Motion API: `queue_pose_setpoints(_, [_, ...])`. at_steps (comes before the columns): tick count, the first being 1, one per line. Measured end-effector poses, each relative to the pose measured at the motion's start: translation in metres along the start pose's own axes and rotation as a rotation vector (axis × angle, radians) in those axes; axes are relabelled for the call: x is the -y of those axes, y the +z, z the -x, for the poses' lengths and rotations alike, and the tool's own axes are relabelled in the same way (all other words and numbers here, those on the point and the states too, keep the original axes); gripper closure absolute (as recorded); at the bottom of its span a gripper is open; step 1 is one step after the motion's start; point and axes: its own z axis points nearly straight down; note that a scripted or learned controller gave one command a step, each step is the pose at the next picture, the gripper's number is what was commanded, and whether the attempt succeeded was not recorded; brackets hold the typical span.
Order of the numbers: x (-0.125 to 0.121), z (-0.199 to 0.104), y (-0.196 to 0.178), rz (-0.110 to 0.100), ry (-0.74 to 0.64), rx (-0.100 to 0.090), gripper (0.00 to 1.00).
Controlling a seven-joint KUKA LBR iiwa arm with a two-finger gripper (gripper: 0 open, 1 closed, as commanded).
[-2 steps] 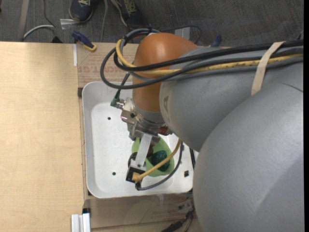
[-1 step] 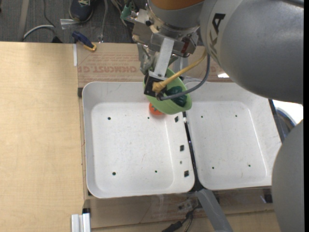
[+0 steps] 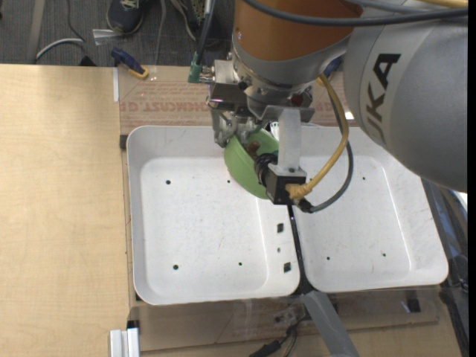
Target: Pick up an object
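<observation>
A green object (image 3: pixel 242 163), rounded and flat like a small dish or lid, sits at the far right corner of the left bin (image 3: pixel 149 222), close by the ridge where the two bins meet. The gripper (image 3: pixel 249 136) is right on top of it, hanging from the arm (image 3: pixel 297 28) that reaches in from the right, and its body hides the upper part of the object. Whether the object is pinched or merely lies beneath the tool cannot be told, so the pick looks to be at the grasping stage at best, with the lift out of the bin left to do. The right bin (image 3: pixel 379 222) lies just beside. On the grey arm casing at the upper right the large dark letters "KA" can be read, part of the maker's name. On the cardboard strip (image 3: pixel 171 103) beyond the bins runs reddish print, upside down and too faint to read.
</observation>
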Motion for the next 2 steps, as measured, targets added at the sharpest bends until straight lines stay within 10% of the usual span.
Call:
queue_pose_setpoints(1, [-0.020, -0.002, 0.000, 0.001, -0.178, -0.001, 1.00])
queue_pose_setpoints(2, [0.024, 0.060, 0.150, 0.000, -0.386, -0.001, 1.00])
